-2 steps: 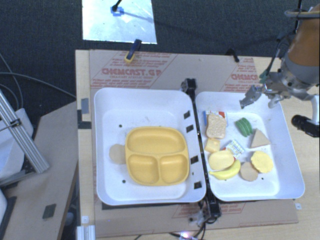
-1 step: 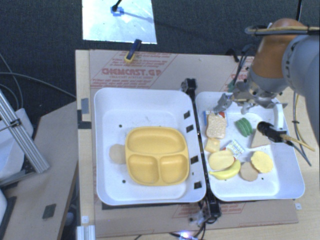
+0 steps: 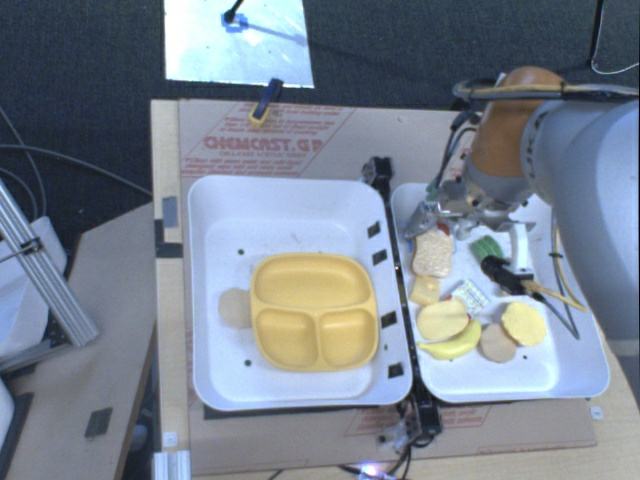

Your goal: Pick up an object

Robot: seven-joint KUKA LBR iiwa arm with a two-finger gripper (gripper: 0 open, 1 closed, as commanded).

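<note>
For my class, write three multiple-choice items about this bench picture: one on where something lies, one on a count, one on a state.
1. Where does the yellow divided tray lie?
A. In the left bin
B. In the right bin
C. On the cardboard outside both bins

2. How many compartments does that tray have?
A. Two
B. Three
C. Five

3. How does the tray sit?
A. Upside down
B. Standing on its edge
C. Flat, open side up

Answers:
1. A: the tray rests on the floor of the left bin, while the banana and the other small items lie in the right bin.
2. B: one wide compartment runs along the top and two smaller ones sit below it.
3. C: its hollows face the camera and its rim lies level on the bin floor.
</note>
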